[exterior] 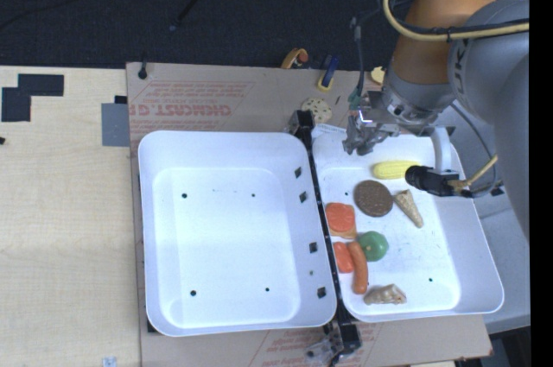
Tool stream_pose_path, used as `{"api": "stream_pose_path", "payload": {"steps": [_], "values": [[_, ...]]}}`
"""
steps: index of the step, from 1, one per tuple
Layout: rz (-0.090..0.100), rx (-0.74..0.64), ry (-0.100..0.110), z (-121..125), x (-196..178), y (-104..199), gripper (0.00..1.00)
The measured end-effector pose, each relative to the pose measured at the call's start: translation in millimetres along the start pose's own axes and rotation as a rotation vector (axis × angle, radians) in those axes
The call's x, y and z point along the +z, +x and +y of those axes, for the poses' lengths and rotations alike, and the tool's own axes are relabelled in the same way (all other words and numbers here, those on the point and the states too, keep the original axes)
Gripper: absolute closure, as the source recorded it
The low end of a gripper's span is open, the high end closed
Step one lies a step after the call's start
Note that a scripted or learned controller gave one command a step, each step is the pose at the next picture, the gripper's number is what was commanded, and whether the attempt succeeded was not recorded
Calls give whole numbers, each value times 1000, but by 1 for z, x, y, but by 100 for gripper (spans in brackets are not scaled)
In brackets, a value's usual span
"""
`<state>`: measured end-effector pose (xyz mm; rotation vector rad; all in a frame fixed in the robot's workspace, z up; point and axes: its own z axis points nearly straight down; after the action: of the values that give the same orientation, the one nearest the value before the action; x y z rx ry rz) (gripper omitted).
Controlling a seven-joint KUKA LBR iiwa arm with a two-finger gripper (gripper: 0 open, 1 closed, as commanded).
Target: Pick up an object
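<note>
Left bin (pixel 164 210): white and shallow, side by side with the right bin (pixel 484 270); black clips run along the edge they share.
Beige lump (pixel 384 295): nearest thing in the right bin, close to its front wall. It is too small to name, perhaps a shell or a scrap of bread.
Carrot (pixel 359 268): just behind the lump, lying lengthwise, with a red-orange piece (pixel 343 256) touching it on the side toward the left bin.
Green ball (pixel 374 245): at the far end of the carrot, touching it.
Orange square (pixel 340 219): lying flat beyond the red-orange piece, close to the shared edge.
Brown disc (pixel 374 198): flat in the middle of the right bin, just beside the orange square.
Tan cone (pixel 409 208): on its side, just beside the disc on the arm's side.
Yellow piece (pixel 396 170): lying crosswise beyond the disc, near it but apart.
Gripper (pixel 359 142): hangs over the far corner of the right bin, near the shared edge and the yellow piece. Whether it is released or clenched cannot be told from this angle.
Cardboard sheet (pixel 216 98): under both bins, with red print showing beyond them.
Spotted disc (pixel 316 109): on the cardboard just past the bins' far corners.
Far edge of the cardboard: an orange ring (pixel 295 58) and, near it, a yellow-and-blue thing (pixel 327 73).
</note>
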<state>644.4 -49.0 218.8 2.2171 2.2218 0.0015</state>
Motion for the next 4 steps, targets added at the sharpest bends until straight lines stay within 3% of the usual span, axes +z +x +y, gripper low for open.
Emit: {"api": "stream_pose_path", "payload": {"steps": [1,3,4], "values": [[-3,9,6,-2,19,-97,100],[5,-8,4,0,-33,103,100],[1,1,6,0,-27,111,100]]}}
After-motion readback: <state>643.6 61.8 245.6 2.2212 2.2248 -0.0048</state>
